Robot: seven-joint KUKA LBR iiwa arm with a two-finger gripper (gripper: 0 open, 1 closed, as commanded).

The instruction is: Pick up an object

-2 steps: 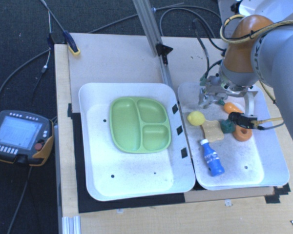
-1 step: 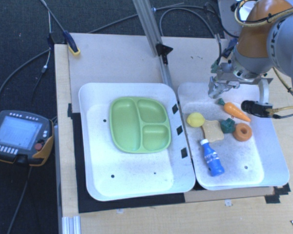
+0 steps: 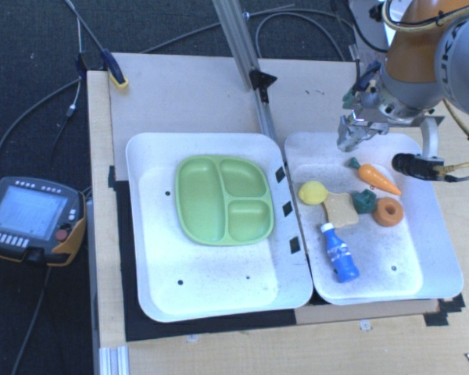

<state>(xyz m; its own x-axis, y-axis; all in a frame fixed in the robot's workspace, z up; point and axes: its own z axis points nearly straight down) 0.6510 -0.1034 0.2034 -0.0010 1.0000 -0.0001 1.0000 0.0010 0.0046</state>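
Note:
The right bin [image 3: 422, 280] holds an orange carrot [image 3: 377, 179], a yellow lemon-like ball [image 3: 313, 193], a tan slice of bread [image 3: 341, 209], a small dark green piece [image 3: 365, 201], an orange ring [image 3: 388, 212] and a blue bottle [image 3: 341, 254] with a white cap. My gripper [image 3: 352, 137] hangs over the far edge of the right bin, up and left of the carrot, with nothing seen between its fingers. Its tips are apart from every object.
The left bin [image 3: 156, 287] carries a light green divided plate [image 3: 224, 199]. A metal pole [image 3: 238, 30] rises at the back between the bins. A teach pendant [image 3: 31, 221] lies off the bench at the left. Cables run across the dark floor.

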